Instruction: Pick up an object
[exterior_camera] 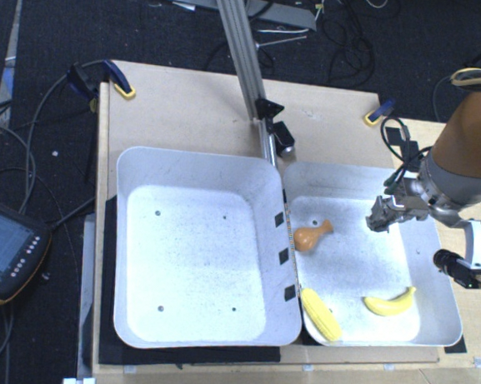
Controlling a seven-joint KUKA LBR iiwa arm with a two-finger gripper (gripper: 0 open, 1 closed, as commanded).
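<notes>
Gripper [380, 218] over right bin [434, 271] (finger state: cannot tell), apart from drumstick [312, 235], banana [390, 303] and corn [320, 313].

The grey arm [469, 157] with its orange band reaches in from the right, wrist bent down-left, its gripper [380, 217] hanging low.
</notes>
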